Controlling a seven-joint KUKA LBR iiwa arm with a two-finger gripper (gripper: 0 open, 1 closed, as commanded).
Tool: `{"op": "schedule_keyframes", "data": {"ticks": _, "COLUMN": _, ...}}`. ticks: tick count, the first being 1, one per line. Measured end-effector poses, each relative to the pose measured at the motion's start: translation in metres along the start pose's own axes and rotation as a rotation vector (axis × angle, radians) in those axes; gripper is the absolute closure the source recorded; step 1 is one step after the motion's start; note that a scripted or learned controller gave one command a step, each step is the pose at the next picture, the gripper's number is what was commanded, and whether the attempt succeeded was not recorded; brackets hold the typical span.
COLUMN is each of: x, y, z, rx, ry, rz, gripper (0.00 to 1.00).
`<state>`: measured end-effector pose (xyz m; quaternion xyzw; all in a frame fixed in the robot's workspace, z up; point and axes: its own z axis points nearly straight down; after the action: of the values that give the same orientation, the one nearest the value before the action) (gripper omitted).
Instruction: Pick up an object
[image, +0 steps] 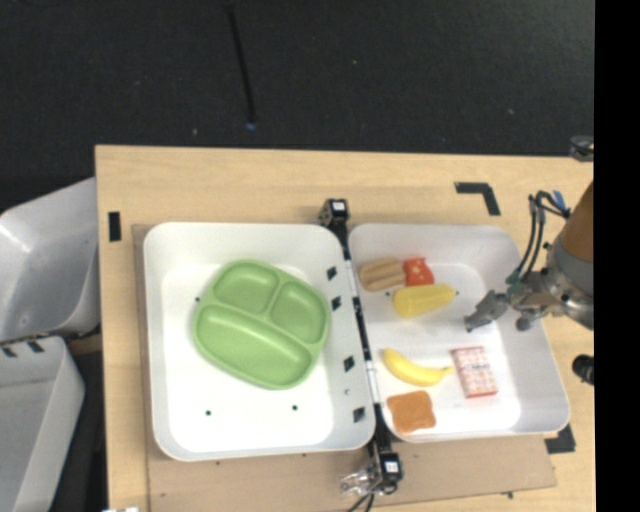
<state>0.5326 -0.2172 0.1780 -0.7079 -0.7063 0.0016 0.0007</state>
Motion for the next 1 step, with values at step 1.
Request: {"op": "schedule_keyframes", "data": {"ticks": 1, "x": -0.0053, "y": -0.0096, "z": 0.05, "rx": 0.0, "ry": 0.0, "rz": -0.001, "gripper": 0.0}}
